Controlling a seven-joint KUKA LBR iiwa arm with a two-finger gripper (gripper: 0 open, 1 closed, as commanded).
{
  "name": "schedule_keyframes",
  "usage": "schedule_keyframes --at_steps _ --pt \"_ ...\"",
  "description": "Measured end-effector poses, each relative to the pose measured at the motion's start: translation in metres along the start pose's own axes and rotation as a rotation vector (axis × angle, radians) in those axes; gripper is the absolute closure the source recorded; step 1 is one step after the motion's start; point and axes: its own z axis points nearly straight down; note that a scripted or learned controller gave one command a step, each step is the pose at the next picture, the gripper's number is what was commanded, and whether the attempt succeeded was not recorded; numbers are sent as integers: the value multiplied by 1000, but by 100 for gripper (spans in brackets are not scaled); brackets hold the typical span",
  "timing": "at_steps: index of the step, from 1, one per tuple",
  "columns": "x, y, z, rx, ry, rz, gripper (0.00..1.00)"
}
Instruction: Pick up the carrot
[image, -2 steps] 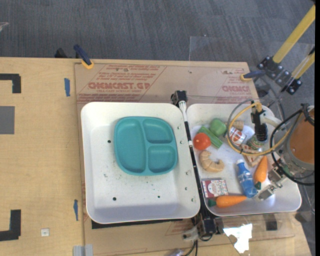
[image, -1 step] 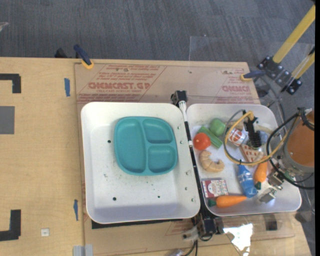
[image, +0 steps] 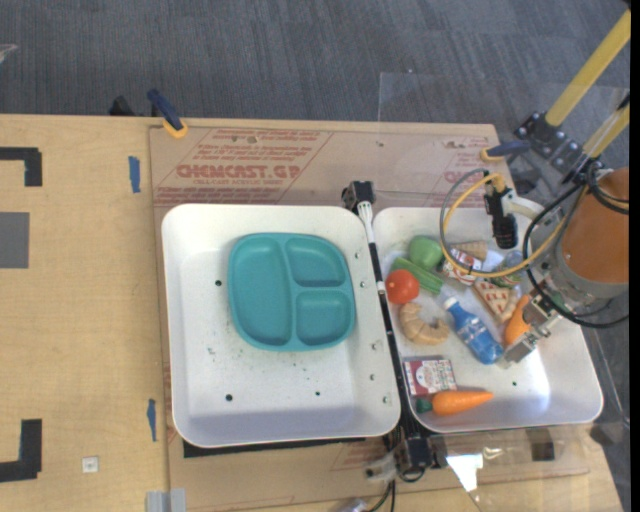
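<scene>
reaching into the right bin: carrot at the near wall

the arm (image: 590, 245) entered from the right and hung over the right bin (image: 580, 385). the gripper (image: 522, 335) sat low above the bin's right half, just beside a small orange piece (image: 514, 327) and near the blue bottle (image: 473, 332). whether the fingers were spread or pressed together could not be told.

the carrot (image: 462, 401) lay flat near the bin's front wall, tip pointing right, apart from the gripper. a red-and-white packet (image: 431, 375) lay just beside it.

other items in the right bin:
- tomato (image: 402, 287)
- green item (image: 426, 251)
- pastry (image: 424, 324)

the left bin (image: 200, 400) carried a teal divided plate (image: 292, 291). both bins rested on the tabletop (image: 70, 300).
</scene>
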Motion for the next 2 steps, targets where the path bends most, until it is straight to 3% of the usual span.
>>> schedule_keyframes --at_steps 1,2 --pt "-24 34 -1 10 15 -158 0" --pt "-14 20 -1 15 10 184 0"
